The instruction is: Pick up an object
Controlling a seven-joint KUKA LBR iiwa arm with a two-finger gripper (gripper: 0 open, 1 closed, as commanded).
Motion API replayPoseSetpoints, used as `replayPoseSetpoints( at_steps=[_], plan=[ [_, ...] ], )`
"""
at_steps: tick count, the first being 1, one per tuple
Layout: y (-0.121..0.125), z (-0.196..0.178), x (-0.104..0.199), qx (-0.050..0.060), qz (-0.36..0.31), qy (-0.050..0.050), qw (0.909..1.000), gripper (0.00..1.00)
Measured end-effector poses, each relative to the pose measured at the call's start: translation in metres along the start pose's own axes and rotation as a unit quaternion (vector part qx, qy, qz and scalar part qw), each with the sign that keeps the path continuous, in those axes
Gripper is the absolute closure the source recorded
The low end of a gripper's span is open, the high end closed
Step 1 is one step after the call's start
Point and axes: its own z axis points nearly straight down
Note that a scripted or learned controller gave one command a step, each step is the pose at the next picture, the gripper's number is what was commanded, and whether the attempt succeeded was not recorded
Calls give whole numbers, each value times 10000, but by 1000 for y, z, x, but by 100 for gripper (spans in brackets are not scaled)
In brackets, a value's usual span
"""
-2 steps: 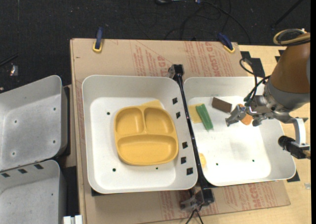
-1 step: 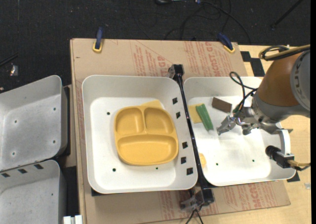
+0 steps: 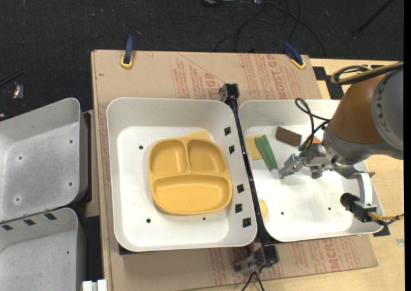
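A green oblong object (image 3: 266, 151) lies in the right bin (image 3: 308, 224), close to the divider. A small brown block (image 3: 288, 134) rests behind it, toward the bin's back. A small yellow piece (image 3: 262, 207) sits at the bin's left wall near the front. My gripper (image 3: 289, 167) hangs low over the middle of the right bin, just right of the green object's near end and in front of the brown block. I see nothing held in it.
The left bin (image 3: 128, 174) holds a yellow divided plate (image 3: 190, 176). The grey arm with its orange band (image 3: 359, 123) reaches in from the right over the right bin's far side. Both bins sit on a cardboard sheet (image 3: 167, 71).
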Motion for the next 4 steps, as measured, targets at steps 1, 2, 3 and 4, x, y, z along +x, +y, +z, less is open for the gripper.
replayPoseSetpoints(
  at_steps=[1, 2, 3, 4],
  plan=[
    [1, -11, 0, -13, 4, -4, 10000, 100],
    [-2, -59, -9, -31, 5, -13, 10000, 100],
    [-1, -112, -9, -35, -19, -12, 10000, 100],
    [3, -110, 35, -9, -37, 2, 10000, 100]
  ],
)
